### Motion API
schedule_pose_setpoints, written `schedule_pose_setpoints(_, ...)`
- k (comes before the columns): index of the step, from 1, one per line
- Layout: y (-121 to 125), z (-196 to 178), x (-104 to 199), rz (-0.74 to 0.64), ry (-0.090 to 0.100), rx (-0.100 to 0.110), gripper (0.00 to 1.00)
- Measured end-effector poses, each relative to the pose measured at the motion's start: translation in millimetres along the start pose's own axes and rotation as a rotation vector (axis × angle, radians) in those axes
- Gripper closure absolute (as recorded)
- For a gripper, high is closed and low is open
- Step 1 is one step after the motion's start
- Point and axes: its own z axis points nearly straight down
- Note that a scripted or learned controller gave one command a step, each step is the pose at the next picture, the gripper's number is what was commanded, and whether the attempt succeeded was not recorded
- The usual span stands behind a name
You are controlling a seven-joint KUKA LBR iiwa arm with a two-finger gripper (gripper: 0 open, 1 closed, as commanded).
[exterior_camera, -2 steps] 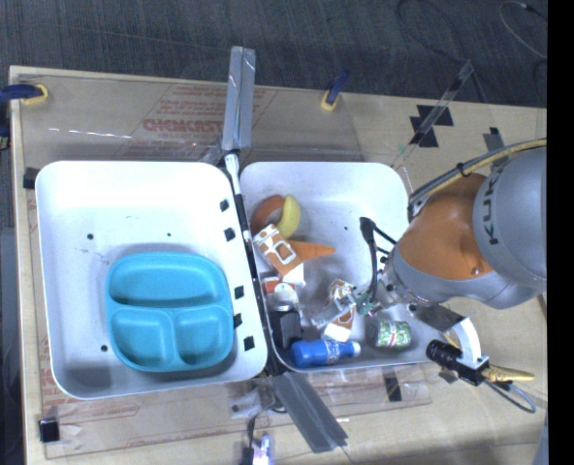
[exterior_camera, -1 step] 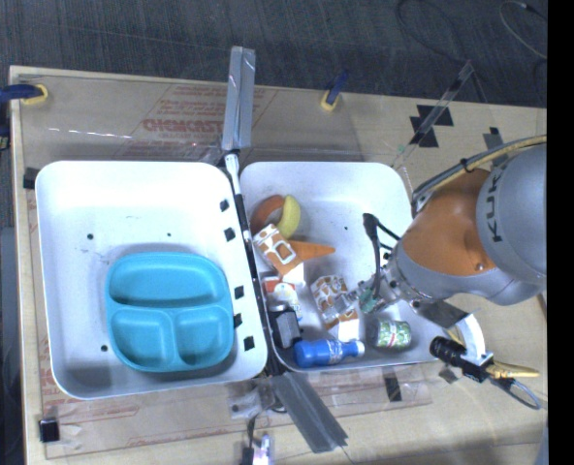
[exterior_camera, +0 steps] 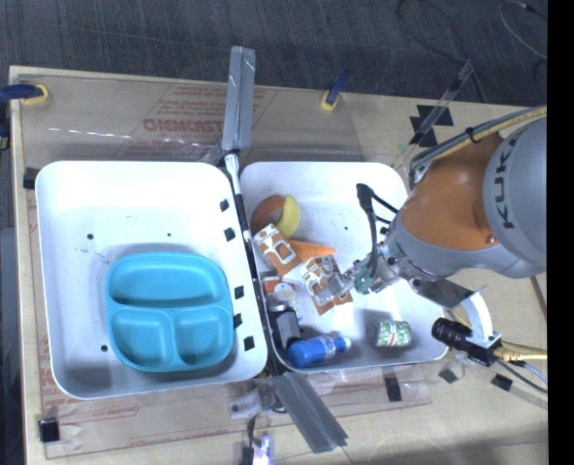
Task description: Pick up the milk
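Nearest you, the end effector (exterior_camera: 350,281) touched the milk carton (exterior_camera: 323,284); whether it pinched, you couldn't tell. Lift remained.

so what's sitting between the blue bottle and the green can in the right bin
Bare white bin floor: the camera view shows nothing between the blue bottle and the green can.

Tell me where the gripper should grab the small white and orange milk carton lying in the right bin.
Probably across the narrow sides of the white and orange milk carton, coming down from above. It lies flat and tilted on the bin floor, so its long flat sides face outward. The gripper already sits at its right end.
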Motion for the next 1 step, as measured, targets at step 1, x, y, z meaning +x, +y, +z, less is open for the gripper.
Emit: schedule_pose_setpoints(1,-8.4,-23.2,-18.8,0.133,0.0,0.003,1.0)
